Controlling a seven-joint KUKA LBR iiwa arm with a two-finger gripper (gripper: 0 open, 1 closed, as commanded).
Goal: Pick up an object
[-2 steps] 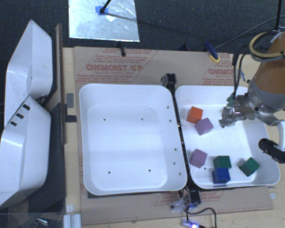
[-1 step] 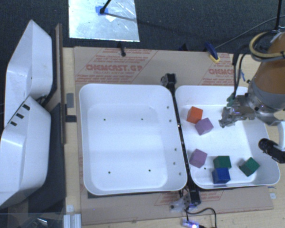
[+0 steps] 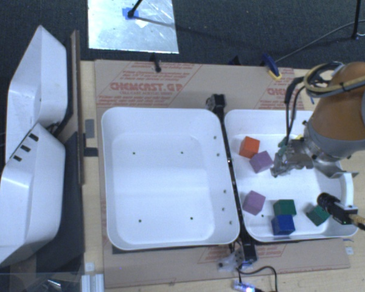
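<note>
Grey gripper (image 3: pixel 280 165) hangs low in the right bin (image 3: pixel 235 124), just beside a lilac block (image 3: pixel 261 161) near the orange cube (image 3: pixel 249 146), and I cannot tell its grip

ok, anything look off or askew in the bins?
Nothing stands out. All the blocks sit loose in the right bin: orange, two purple, two green, one blue. The claw hovers beside the upper purple one.

Six small blocks (image 3: pixel 261 161) (assorted colours) lie scattered apart.
</note>
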